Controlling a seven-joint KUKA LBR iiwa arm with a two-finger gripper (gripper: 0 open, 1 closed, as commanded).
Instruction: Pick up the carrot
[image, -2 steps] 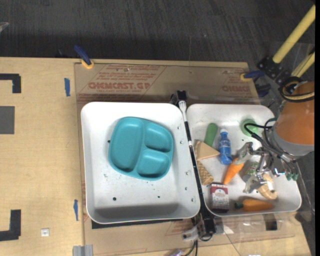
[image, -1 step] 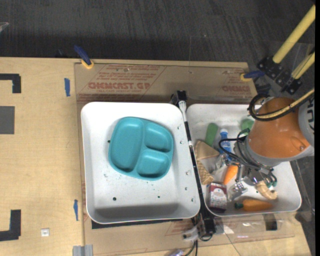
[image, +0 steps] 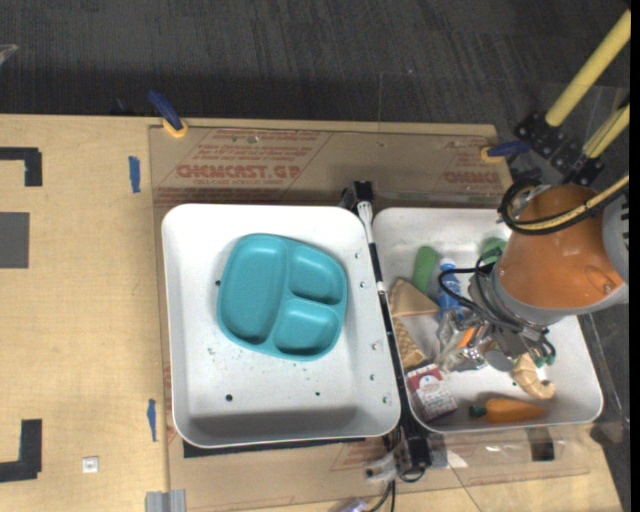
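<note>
the arm reaches in over the right bin (image: 590, 385), its orange band (image: 555, 250) big in the frame, and the gripper (image: 468, 345) hangs low among the clutter in the middle of that bin. whether it is apart or together, i cannot tell, there is too much tangle of cable and metal around it to read.

the carrot (image: 512, 409) lies flat near the right bin's front wall, orange with a dark green tip pointing toward the left bin, and it sits apart from the gripper, closer to the front wall. nothing is touching it that i can make out.

around the gripper: a green piece (image: 427, 266) stands toward the right bin's back, a tan wedge (image: 408, 300) lies on the side nearest the left bin, a small red and white packet (image: 432, 390) rests near the front corner next to the divider, and a pale curved piece (image: 532, 378) sits just behind the carrot.

the left bin (image: 200, 390) holds a teal divided plate (image: 283, 293), three compartments, lying flat and well apart from the arm.
</note>
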